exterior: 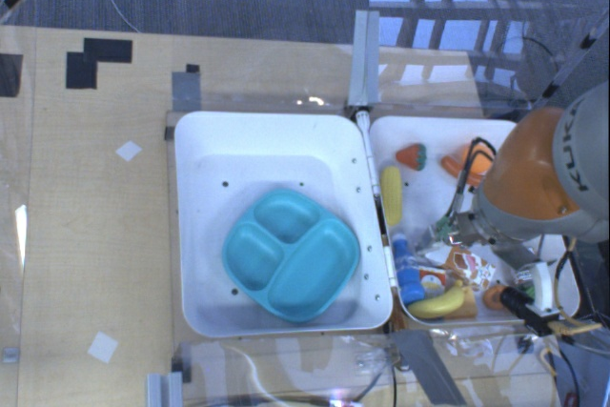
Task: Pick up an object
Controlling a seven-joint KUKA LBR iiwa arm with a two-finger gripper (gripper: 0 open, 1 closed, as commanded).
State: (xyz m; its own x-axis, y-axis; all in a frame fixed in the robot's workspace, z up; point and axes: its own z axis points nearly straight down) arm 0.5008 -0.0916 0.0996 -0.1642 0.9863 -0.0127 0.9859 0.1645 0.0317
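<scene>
My gripper hangs low over the middle of the right bin, under the orange-banded wrist, which hides much of it. Around it lie several toy foods. A yellow banana rests at the front edge, and a white and red piece sits just beside the gripper. Blue pieces lie to its left. A yellow corn-like piece lies along the left wall. A red-orange fruit with a green top and an orange piece sit at the back.
The left bin holds a blue divided plate towards its front right. A small orange thing lies at the right bin's front, near the arm. A metal divider rail separates the bins.
</scene>
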